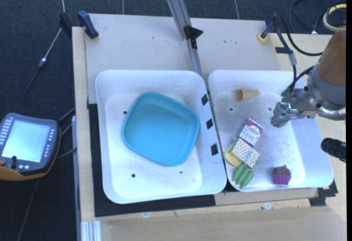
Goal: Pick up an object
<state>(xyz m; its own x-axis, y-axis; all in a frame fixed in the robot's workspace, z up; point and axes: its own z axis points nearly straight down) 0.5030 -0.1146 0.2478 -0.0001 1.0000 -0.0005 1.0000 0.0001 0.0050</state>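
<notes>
Gripper [279, 115] hovers over right bin [308, 81]; its grip state cannot be told

I see even, bright overhead light with a cool bluish cast; the white bins [110, 124] nearly wash out, shadows stay soft, and fine detail looks slightly blurred.

the grey arm [330, 77] reaches in from the right, its gripper [279, 116] pointing down-left

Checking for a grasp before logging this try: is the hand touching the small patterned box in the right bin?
Apart. The camera view shows bare white bin floor between the hand and the small patterned box, which lies down and to the left of it.
</notes>
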